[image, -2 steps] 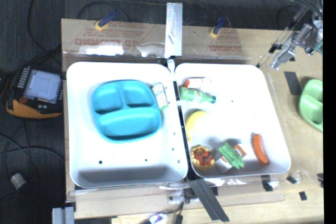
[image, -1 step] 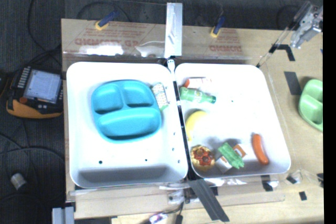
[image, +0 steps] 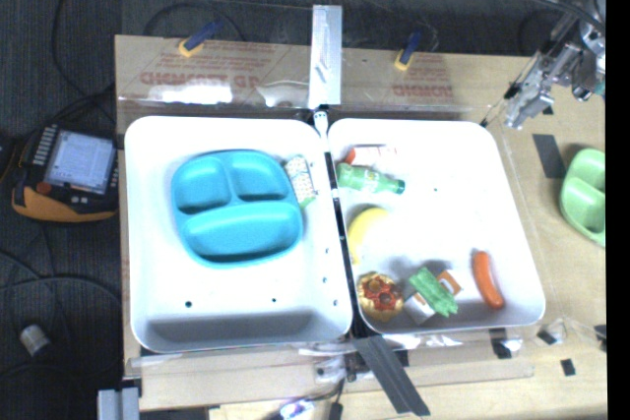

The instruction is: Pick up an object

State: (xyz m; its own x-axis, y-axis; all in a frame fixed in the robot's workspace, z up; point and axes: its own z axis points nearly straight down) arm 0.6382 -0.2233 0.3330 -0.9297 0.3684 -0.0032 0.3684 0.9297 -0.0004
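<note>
Hand (image: 519, 113) hovered over the desk (image: 551, 211) beyond the right bin's (image: 512, 211) far-right corner. Its grip state could not be told.

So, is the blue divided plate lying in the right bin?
No, the blue divided plate lies in the left bin, while the right bin holds the small food items.

Blue tray (image: 236, 207), orange sausage (image: 487, 278)
</note>
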